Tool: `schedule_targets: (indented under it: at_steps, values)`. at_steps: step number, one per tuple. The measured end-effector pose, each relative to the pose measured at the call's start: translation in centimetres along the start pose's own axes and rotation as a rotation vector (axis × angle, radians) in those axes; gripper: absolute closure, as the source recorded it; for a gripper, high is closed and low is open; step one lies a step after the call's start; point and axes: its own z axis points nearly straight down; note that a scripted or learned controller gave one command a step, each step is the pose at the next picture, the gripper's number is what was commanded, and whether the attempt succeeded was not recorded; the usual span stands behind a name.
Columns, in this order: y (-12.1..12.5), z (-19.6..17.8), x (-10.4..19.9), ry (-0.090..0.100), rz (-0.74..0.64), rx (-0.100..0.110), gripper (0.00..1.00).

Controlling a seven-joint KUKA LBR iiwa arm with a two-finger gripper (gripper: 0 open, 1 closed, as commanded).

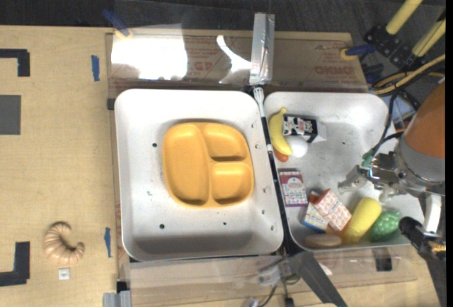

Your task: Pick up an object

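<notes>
Camera view looks down on two white bins. Left bin [134, 178] holds a yellow tray [207, 161] with three sections. Right bin [354, 111] holds the objects: a banana [278, 134] at its left wall, touching a black-and-white carton [301, 127], a white ball [298, 149] just below, a pink box [291, 187], a checked box [331, 210], a lemon-yellow piece [362, 218] and a green piece [386, 225] beside it. The gripper [371, 172] is over the right side of this bin, above the yellow piece; nothing is seen between its fingers, and I cannot tell if they are apart or together. A croissant [64, 242] lies on the bench, left.
</notes>
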Motion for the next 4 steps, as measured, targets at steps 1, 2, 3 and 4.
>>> schedule_targets:
  at_steps: [1,2,3,4]
  values:
    - [7.9,5.4,-0.9,-0.002,-0.395,-0.007,0.00]
    - [1.2,4.8,-3.2,-0.002,-0.371,-0.002,0.00]
    - [1.3,4.4,-4.9,-0.002,-0.481,-0.004,0.00]
    - [1.5,3.4,-4.8,-0.002,-0.480,-0.008,1.00]
